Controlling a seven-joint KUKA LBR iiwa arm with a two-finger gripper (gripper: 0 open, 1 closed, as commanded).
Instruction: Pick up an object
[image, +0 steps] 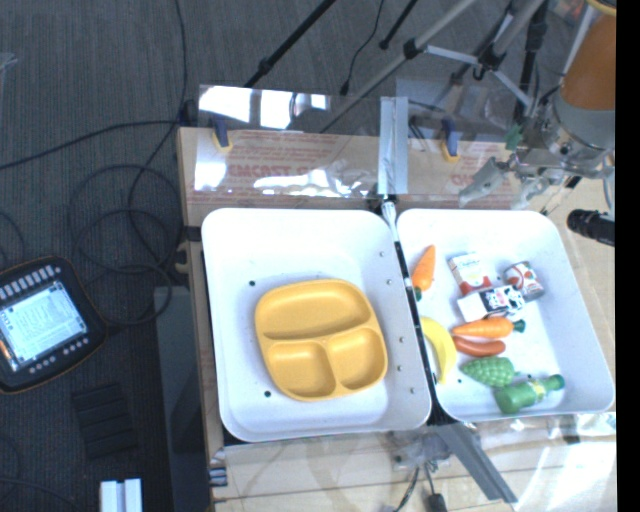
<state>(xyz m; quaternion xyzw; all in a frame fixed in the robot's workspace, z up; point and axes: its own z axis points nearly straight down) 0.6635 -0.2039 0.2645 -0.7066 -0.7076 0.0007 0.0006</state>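
My gripper (528, 168) hangs at the top right under the orange-banded wrist, above the far rim of the right bin (575, 262) and apart from everything in it. That bin holds a small orange carrot (425, 265) by its left wall. A white and red carton (467, 271), a small can (523, 280) and a black-and-white box (498, 298) lie in the middle. Nearer the front lie a longer carrot (487, 327), a red sausage (480, 347), a banana (436, 346), a green bumpy piece (487, 372) and a green bottle (526, 392).
The left bin (230, 300) holds a yellow divided plate (320, 337). A ridge between the bins runs down the middle. Tripod legs and cables crowd the floor behind the bench. A handheld control pendant (40, 322) lies on the floor at the left.
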